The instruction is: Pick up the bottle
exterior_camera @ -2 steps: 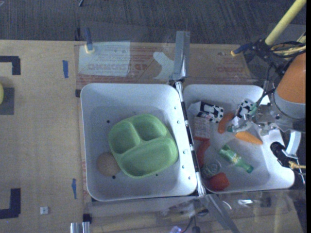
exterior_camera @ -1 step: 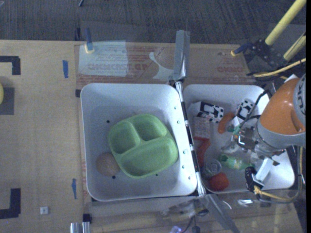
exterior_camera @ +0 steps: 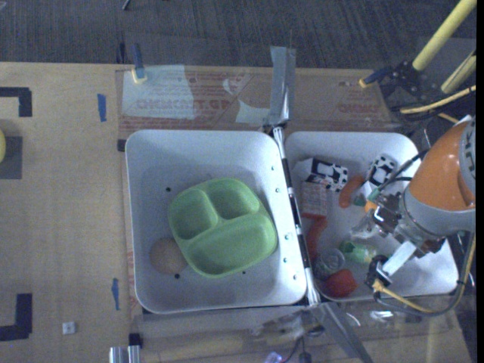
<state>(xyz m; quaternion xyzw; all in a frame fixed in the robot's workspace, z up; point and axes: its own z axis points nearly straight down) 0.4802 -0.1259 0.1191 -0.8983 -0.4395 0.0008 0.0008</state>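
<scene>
One bottle [exterior_camera: 356, 246] (green) beside end effector [exterior_camera: 376, 233]

Two white bins [exterior_camera: 144, 225], one green divided plate [exterior_camera: 221, 227], one tan ball [exterior_camera: 166, 255], one red tomato [exterior_camera: 341, 282].

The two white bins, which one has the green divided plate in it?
The left bin; the green plate lies in it beside a tan ball. The right bin holds small cluttered items instead.

Green divided plate [exterior_camera: 223, 227], tan ball [exterior_camera: 166, 255], 2 white bins [exterior_camera: 144, 203], orange-banded arm [exterior_camera: 446, 174]
</scene>
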